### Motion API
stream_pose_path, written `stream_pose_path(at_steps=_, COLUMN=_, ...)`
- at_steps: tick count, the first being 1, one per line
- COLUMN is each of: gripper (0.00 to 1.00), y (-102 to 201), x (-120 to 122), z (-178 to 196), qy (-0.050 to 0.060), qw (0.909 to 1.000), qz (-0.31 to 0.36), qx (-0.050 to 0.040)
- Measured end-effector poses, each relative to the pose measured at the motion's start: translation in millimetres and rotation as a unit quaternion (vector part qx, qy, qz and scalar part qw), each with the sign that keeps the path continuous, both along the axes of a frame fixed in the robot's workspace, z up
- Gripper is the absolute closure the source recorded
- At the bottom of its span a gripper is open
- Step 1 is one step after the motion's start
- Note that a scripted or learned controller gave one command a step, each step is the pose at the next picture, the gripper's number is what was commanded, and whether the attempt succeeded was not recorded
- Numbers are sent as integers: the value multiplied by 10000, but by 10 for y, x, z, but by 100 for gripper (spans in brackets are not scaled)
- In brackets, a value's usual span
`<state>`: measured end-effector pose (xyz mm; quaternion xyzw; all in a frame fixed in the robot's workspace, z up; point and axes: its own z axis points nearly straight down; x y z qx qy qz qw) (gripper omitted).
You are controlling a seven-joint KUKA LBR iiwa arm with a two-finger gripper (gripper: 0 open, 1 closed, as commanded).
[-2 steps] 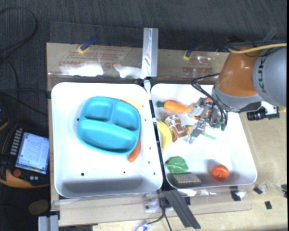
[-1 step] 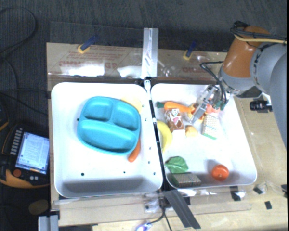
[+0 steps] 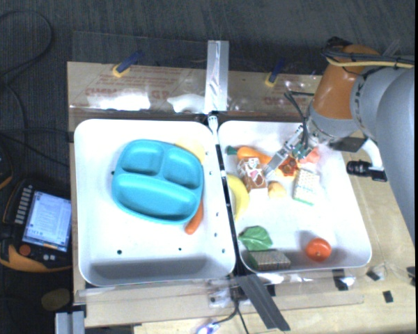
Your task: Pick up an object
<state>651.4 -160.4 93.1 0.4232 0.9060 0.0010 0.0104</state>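
Note:
The arm reaches in from the right, and its gripper (image 3: 290,156) is low over the back middle of the right bin (image 3: 348,207). Its tip is at a cluster of small items: an orange piece (image 3: 248,153), a small printed carton (image 3: 251,174) and a reddish-orange item (image 3: 288,167) right by the tip. Whether anything is held is unclear. A white box with green dots (image 3: 306,185) lies just right of the tip. A pale yellow lump (image 3: 276,190) sits beside it.
A banana (image 3: 238,195) lies along the divider. A green leaf toy (image 3: 256,238), a brown block (image 3: 268,259) and a tomato (image 3: 319,249) sit at the right bin's front. The left bin (image 3: 97,249) holds a blue divided plate (image 3: 157,179) with an orange carrot (image 3: 194,221) at its edge.

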Motion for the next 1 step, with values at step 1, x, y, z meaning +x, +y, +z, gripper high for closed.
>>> stream_pose_path(at_steps=1, gripper=100, y=-10, x=13, z=111, qy=-23, qw=10000, qz=7, qx=-35)
